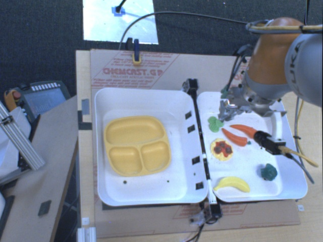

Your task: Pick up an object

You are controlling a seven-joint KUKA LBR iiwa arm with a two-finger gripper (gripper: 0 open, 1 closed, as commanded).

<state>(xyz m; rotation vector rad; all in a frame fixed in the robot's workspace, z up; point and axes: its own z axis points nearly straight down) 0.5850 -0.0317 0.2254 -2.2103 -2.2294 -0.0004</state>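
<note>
- Green, leafy-looking toy piece [215, 123] lies on the floor of the right bin [282, 188], toward its far left corner. I judge it the likeliest target, since the gripper [228, 111] hangs just above and beside it.
- I cannot tell how far the claw is open, nor whether it has hold of anything.
- Every toy looks to be resting in the bin, so I judge the pick not yet done; gripping and lifting remain.
- Close by lie two orange carrots [236, 137], a round pizza toy [222, 149], a banana [232, 184] and a dark teal lump [269, 172].
- The left bin [116, 185] holds a yellow divided tray [136, 145].
</note>
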